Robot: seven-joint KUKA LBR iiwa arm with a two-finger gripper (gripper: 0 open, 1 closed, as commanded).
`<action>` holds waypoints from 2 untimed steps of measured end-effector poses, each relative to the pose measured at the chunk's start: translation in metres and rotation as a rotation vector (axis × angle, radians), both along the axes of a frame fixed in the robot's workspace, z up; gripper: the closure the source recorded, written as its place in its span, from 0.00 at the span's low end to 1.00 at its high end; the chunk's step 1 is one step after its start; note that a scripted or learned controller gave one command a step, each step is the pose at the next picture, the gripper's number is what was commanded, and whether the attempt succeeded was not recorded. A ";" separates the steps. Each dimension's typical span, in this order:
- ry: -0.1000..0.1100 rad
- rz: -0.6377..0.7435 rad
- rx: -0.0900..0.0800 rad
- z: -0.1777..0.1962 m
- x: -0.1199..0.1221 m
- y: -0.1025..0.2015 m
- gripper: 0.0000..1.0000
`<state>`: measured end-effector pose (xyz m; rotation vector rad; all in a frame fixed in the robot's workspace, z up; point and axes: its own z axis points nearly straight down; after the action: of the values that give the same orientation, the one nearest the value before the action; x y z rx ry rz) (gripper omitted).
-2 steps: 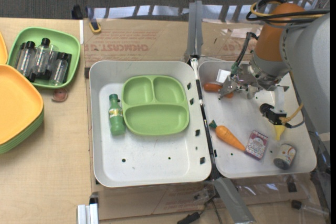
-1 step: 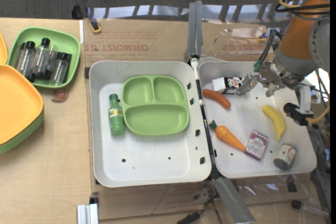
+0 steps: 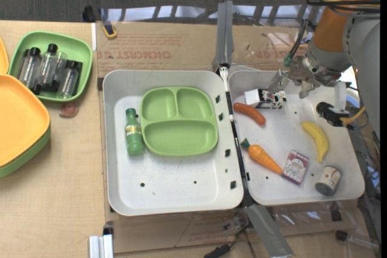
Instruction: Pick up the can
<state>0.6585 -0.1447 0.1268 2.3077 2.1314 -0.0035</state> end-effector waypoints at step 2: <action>0.001 0.005 -0.003 0.009 0.000 0.001 0.00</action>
<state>0.6587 -0.1441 0.1355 2.3014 2.1366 -0.0078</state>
